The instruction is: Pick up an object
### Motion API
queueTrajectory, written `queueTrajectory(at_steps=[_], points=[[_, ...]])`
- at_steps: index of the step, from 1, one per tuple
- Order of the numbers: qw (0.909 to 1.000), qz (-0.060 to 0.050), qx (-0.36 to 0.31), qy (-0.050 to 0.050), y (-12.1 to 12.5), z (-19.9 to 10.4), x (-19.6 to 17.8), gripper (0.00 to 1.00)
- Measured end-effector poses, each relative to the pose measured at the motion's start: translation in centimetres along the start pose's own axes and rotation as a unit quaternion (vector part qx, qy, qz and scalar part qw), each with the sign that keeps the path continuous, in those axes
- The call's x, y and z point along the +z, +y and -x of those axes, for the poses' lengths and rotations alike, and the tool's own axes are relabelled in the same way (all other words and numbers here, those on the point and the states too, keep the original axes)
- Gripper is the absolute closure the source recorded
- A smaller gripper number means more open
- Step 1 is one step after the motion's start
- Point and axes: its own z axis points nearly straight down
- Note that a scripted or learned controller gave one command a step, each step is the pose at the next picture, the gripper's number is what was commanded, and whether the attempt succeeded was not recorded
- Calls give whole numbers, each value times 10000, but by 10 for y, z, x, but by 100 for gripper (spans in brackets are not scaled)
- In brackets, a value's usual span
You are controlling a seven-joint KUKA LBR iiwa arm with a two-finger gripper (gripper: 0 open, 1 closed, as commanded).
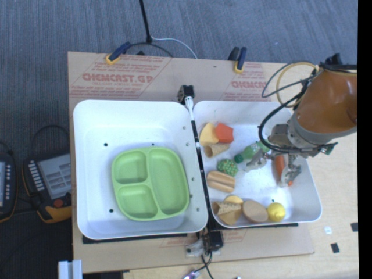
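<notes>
1. reaching in from the right, the arm point(328, 100) is seen over the right bin point(308, 205), with the tool point(273, 160) low above the bin floor near its right half.
2. whether the tool's fingers are apart or together cannot be told.
3. an orange carrot-like piece point(279, 166) is seen just beside the tool, its long axis running roughly up and down the view; which end is the tip cannot be told, and no grip on it can be confirmed.
4. a green piece point(251, 153) lies just left of the tool, tilted, its long axis running from lower left to upper right.
5. a hot dog bun point(221, 181) lies near the bin's left wall, long axis left to right.
6. a yellow lemon point(276, 211) rests at the front edge.
7. a green divided plate point(151, 182) lies in the left bin point(93, 121) on the counter point(116, 74).
</notes>
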Motion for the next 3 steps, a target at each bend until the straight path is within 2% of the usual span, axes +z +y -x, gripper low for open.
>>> queueTrajectory(at_steps=[1,2,3], points=[[9993,-194,313,41,24,-24,6,0],[9999,-70,131,80,-11,-7,7,0],[9986,-220,-471,118,17,3,6,0]])
